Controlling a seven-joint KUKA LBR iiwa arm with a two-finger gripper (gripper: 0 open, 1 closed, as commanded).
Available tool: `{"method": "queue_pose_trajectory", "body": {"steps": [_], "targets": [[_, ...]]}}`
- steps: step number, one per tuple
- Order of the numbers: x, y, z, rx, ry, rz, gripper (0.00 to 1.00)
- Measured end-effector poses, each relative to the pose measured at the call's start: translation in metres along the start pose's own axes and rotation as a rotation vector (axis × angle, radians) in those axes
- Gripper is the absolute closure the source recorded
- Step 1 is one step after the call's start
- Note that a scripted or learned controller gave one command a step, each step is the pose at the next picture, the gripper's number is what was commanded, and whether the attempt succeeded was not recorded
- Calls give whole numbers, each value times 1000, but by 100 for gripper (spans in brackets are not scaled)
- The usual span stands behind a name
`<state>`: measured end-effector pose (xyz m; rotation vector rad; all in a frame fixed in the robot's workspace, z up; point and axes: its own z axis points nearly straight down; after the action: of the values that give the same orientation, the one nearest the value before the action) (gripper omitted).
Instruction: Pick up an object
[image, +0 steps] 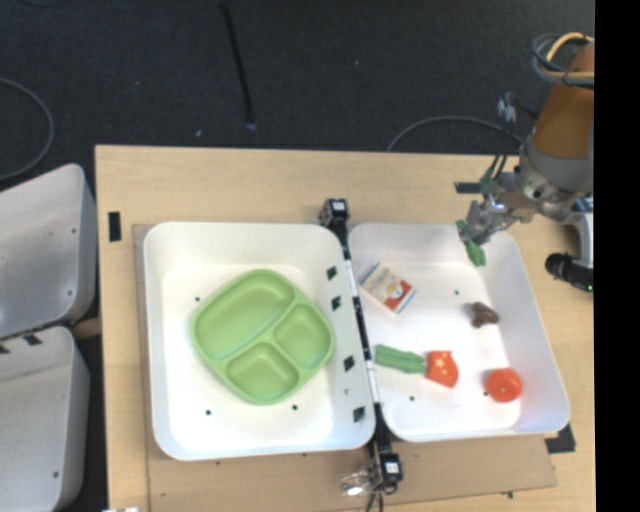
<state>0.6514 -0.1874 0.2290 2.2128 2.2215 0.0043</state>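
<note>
Dark floor surrounds a pale wooden bench (200, 180) carrying two shallow white bins side by side. The left bin (170, 400) holds a light green plastic plate with three compartments (263, 336). The right bin (530, 300) holds a small red-and-white carton (387, 287), a dark brown lump (484, 315), a long green vegetable-shaped toy (398, 357) touching a red pepper-shaped toy (442, 368), and a round red-orange tomato-shaped toy (503, 385). The two-finger gripper (472, 240) sits over the upper right corner of the right bin, with a small green piece (474, 250) at its tip close to the bin wall. Whether that piece is clamped between the fingers cannot be told, as the tip is too small and partly masked. Risks noted: if the green piece is only nipped at an edge, it may slip free on lifting; the nearness of the bin wall may cause a finger to strike the rim; the other objects lie well apart from the tip and are unlikely to be disturbed.
</note>
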Motion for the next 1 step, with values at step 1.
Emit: {"method": "queue_pose_trajectory", "body": {"steps": [1], "targets": [[-2,1,-54,0,0,-2,100]]}}
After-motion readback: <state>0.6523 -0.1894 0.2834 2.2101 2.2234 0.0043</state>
